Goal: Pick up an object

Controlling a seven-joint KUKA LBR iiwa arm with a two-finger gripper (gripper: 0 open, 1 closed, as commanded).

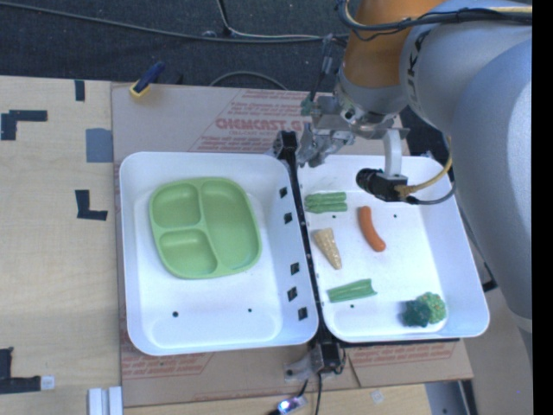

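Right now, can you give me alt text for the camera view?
The gripper hangs over the right bin's far left corner, above a green bean bundle, carrot, corn piece, second bean bundle and broccoli. The left bin holds a green divided plate.

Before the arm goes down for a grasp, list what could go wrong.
1. The gripper hovers over the divider between the bins, so a straight descent may strike the rim.
2. The nearest item, the green beans, lies close to that wall, leaving little room.
3. The carrot is slim and could roll away.
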